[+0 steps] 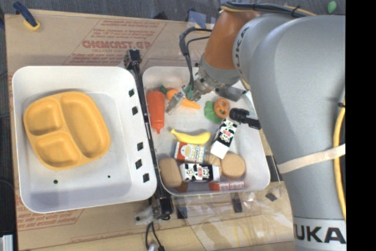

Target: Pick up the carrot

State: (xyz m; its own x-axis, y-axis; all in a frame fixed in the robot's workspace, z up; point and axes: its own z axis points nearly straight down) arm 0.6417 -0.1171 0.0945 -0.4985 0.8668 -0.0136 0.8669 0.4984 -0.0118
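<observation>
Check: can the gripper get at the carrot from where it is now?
Probably yes. The carrot lies along the left wall of the right bin with its top uncovered, and the gripper hangs just to its right. The wall beside it may crowd one finger.

The divided plate (66,136) lies in the left bin (35,194), while the right bin (258,153) holds the carrot (155,110) along its left wall, the banana (191,137) just right of it and two milk cartons (224,138) nearer the front.
</observation>
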